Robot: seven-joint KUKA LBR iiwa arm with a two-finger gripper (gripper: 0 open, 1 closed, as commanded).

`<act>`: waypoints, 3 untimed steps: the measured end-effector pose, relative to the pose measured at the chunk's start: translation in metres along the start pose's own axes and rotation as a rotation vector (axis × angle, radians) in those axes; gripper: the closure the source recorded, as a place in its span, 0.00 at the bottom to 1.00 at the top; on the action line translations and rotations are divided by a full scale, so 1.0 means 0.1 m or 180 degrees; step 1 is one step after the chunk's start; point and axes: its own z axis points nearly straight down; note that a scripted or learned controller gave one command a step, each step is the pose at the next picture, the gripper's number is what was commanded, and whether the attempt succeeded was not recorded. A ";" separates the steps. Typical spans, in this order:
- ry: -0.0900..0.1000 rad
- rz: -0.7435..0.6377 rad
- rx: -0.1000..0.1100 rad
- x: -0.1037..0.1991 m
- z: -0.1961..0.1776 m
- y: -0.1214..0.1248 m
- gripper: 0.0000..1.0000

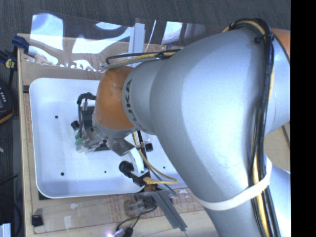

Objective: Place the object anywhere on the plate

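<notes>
Down at nine o'clock, the gripper [85,138] hangs low over the left bin [47,152]; whether it grips anything, I cannot tell. No plate or object is identifiable, so my guess is the pick is underway. Next: a clean lift. Count: one arm [197,112], one bin visible.

Bright overhead light is glaring off the clear panel [89,43] behind the white bin [49,132]; the arm [207,122] is looming soft, slightly blurred.
</notes>
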 end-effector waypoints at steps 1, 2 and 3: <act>0.0013 0.2218 0.0011 0.38 0.09 -0.31 1.00; 0.0005 0.3020 0.0009 0.53 0.09 0.46 1.00; 0.0009 0.3317 0.0000 0.97 -1.12 0.40 1.00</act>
